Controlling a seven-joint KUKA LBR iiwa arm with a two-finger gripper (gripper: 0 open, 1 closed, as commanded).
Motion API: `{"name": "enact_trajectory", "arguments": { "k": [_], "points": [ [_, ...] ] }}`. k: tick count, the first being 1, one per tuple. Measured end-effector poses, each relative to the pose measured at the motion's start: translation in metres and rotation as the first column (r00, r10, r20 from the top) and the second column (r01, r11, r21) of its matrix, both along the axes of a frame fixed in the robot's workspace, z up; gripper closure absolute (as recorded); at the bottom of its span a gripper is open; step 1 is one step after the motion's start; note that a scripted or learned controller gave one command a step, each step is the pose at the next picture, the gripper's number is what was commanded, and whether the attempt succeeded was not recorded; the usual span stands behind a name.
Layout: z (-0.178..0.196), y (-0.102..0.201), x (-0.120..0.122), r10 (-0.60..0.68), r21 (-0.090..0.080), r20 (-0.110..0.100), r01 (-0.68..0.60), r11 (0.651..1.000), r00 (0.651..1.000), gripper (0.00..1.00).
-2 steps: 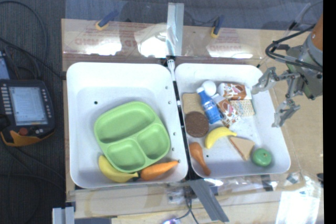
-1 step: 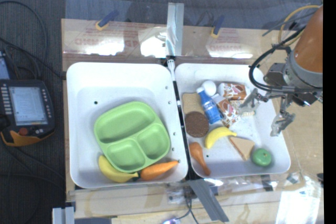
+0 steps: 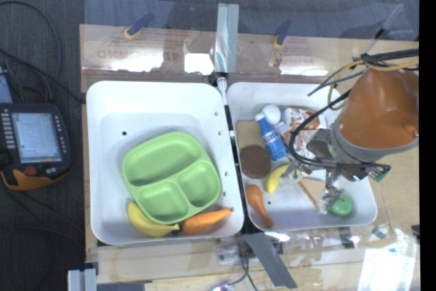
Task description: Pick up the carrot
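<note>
Two carrots lie in the camera view, so the task's thing is ambiguous: one carrot (image 3: 206, 219) rests in the left bin (image 3: 109, 112), wedged against the lower edge of the green divided plate (image 3: 172, 176) beside a banana (image 3: 150, 223), and a second carrot (image 3: 257, 205) lies in the right bin (image 3: 361, 211), near its lower left corner and tilted along the bin wall. Both sit low in their bins, likely where they slid to rest. The arm (image 3: 378, 112) reaches in over the right bin, and its tool (image 3: 332, 193) hangs down at the bin's lower right, just above or beside a green round object (image 3: 340, 206); whether its fingers are spread or closed I cannot tell, and nothing is seen between them. Near the second carrot lie a small banana (image 3: 275, 178), a brown disc (image 3: 256, 161) and a blue bottle (image 3: 272, 136). Judging from this, the tool is apart from either carrot, so the pick is not yet made.
</note>
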State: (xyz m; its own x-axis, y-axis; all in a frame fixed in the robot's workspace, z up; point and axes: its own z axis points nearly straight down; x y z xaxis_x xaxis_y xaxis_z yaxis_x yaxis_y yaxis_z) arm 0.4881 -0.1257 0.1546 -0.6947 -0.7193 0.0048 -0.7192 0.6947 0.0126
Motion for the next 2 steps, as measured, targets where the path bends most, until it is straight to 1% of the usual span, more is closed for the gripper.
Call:
{"name": "enact_trajectory", "arguments": {
  "k": [1, 2],
  "points": [
    [0.011, 0.001, 0.003, 0.001, -0.002, 0.008, -0.001, 1.000, 1.000, 1.00],
    [0.175, 0.045, 0.009, 0.032, -0.004, 0.020, -0.032, 0.999, 0.999, 1.00]
  ]
}}
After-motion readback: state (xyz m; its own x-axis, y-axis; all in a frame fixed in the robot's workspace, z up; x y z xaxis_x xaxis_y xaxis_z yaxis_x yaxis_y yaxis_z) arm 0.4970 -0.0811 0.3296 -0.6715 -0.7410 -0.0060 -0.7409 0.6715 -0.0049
